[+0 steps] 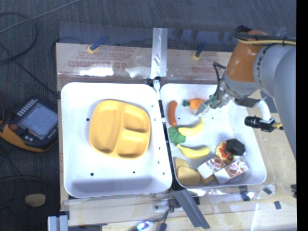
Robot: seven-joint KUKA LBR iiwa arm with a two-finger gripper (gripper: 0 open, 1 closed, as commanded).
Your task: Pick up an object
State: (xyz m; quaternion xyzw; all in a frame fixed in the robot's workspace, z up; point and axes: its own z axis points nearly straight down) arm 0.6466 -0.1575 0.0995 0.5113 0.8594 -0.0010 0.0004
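The gripper (206, 106), upper right of frame, sits low beside the orange carrot (195, 103) in the right bin (255, 177); whether its fingers are parted, I cannot tell. The carrot looks light, stiff, smooth: best pinched across its middle.

One fixed camera above bench (72, 57) | looks down at a slant | far enough to take in both white bins (67, 129) whole, plus dark floor at top and left | arm (269, 66) enters from frame right
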